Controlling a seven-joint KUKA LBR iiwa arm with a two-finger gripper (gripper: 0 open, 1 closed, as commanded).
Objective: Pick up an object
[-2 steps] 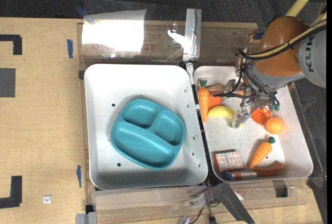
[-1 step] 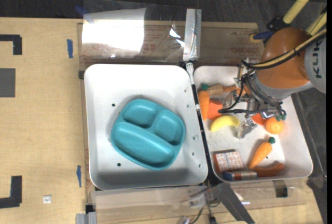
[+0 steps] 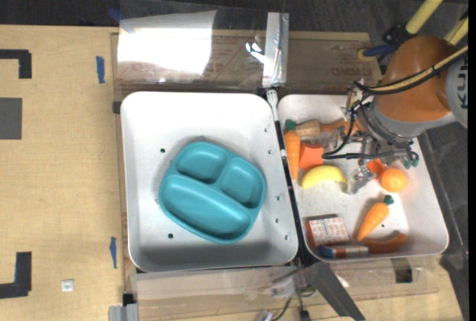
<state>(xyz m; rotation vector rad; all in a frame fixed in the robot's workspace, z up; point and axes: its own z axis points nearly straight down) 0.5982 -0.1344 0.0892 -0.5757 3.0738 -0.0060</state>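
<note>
Two shallow white bins sit side by side on a wooden bench. The left bin (image 3: 141, 163) fills the centre of the frame and holds a teal divided plate (image 3: 212, 190), lying flat and slightly turned, with three compartments facing up. The right bin (image 3: 428, 227) sits at the right of the frame and holds a scatter of toy food. The arm (image 3: 420, 82) comes in from the upper right, its orange band above the wrist plainly seen, with black cables looping around it. The gripper (image 3: 364, 167) hangs low over the upper middle of the right bin, among the toys; whether its jaws are released, clenched or grasping anything cannot be told, as the wrist and cables cover them. Just left of the gripper lies a yellow lemon (image 3: 322, 177), and above the lemon an orange block (image 3: 305, 152) rests against the bin's left wall. Just right of the gripper sits a small round orange (image 3: 393, 180). Below it, toward the lower right of the bin, a carrot (image 3: 373, 217) lies at a slant with its green tip pointing up. Near the bin's bottom edge a small printed box (image 3: 326, 228) sits left of the carrot, and a brown sausage (image 3: 372, 245) lies along the lower wall. A clear plastic sheet (image 3: 193, 44) lies at the top of the frame behind the left bin.
</note>
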